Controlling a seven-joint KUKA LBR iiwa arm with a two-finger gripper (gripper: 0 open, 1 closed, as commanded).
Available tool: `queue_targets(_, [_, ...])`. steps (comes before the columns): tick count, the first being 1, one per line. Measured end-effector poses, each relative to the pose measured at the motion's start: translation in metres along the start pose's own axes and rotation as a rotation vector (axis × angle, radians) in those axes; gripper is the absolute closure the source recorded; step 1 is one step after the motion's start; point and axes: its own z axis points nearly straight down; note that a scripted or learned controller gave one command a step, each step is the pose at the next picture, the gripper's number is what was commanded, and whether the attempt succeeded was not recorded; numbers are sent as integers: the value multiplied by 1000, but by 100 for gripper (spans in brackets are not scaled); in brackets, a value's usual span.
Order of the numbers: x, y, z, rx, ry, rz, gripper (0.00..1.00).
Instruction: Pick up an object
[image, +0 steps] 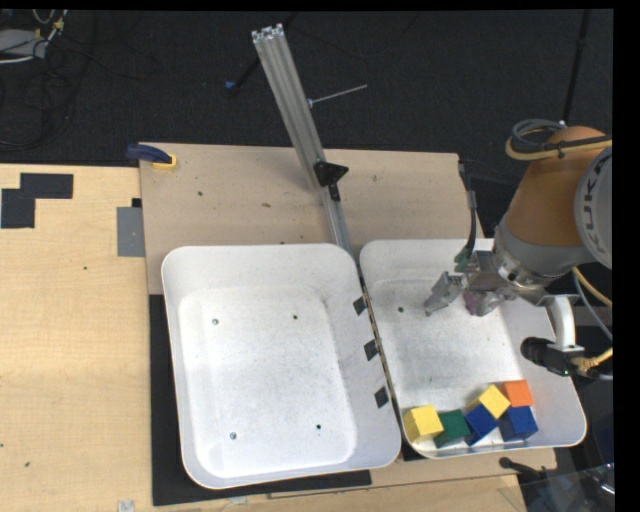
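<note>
My claw (447, 293) hangs over the upper part of the right bin (420, 262), near the middle of its floor. Its fingers are parted, one grey finger (440, 297) reaching out toward the divider between the bins, and I see nothing between them, so the claw has hold of nothing.

The objects I could pick up are all together, well apart from my claw, down in the near corner of the same bin. They are small blocks lying in a tight cluster. The yellow block (424, 421) is the one most directly below my claw in the view. Just beside it, further to the arm's side, is the green block (452, 429), then a blue block (481, 424) with a second yellow block (494, 401) touching it from above. The orange block (518, 392) and another blue block (519, 424) are at the far end of the cluster, under my wrist side.

My arm (555, 215) comes in from the right of the view, with the orange band above the wrist, and it bends down so the claw points toward the bin floor at a slant. The left bin (262, 360) is on the other side of the divider from my claw. Both bins rest on the table (240, 200).
</note>
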Motion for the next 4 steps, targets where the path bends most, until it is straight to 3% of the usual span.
queue_targets(1, [9, -2, 60, 2, 1, 3, 0])
queue_targets(2, [10, -1, 87, -6, -1, 4, 0])
queue_targets(3, [8, -1, 76, -6, 1, 13, 100])
queue_targets(4, [8, 3, 33, -9, -1, 3, 100])
